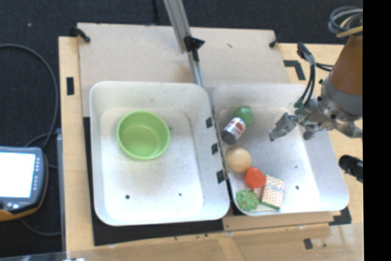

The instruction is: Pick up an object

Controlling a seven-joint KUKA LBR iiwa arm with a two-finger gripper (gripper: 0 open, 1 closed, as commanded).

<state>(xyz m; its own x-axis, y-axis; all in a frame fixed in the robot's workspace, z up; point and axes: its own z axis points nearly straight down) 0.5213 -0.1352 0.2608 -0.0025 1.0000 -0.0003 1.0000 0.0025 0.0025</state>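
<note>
The right bin holds several small things along its left side: a green round piece, a silver can with a red label, a tan ball, an orange-red piece, a green knobbly piece and a patterned packet. My gripper hangs over the middle of this bin, to the right of the can. Its two grey fingers are spread apart and nothing sits between them. The arm's orange band is above it at the right edge.
A light green bowl stands in the left bin. A metal pole slants down to the wall between the bins. A screen device lies off the bench at the far left.
</note>
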